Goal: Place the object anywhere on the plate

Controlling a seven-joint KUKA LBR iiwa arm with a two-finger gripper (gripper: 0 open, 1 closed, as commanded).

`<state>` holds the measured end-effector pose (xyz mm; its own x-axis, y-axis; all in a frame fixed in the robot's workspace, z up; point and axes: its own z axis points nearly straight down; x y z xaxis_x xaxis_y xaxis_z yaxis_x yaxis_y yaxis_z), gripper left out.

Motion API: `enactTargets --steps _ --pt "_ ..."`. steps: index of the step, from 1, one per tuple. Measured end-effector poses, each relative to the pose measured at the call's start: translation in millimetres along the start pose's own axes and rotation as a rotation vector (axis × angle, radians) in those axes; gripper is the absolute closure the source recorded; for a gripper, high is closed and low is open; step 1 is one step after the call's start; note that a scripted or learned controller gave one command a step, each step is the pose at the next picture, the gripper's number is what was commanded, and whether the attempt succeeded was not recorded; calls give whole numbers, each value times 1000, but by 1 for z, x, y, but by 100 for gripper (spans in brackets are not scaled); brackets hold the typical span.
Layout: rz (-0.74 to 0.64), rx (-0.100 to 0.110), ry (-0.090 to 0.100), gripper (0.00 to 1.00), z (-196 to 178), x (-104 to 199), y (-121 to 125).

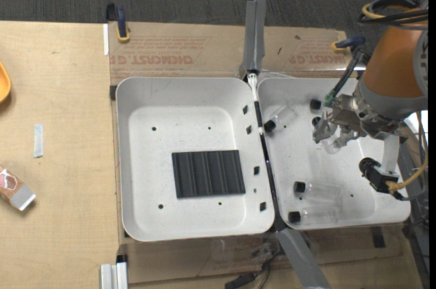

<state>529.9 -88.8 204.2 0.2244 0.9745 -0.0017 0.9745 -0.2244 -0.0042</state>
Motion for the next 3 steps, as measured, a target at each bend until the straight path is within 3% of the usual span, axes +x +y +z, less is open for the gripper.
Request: enactTargets --steps 1,2,3 --pt "-8 0 0 100 1 81 -55" --pt "-59 -2 -1 100 -34 157 -90" --pt "5 1 -3 100 11 214 -104"
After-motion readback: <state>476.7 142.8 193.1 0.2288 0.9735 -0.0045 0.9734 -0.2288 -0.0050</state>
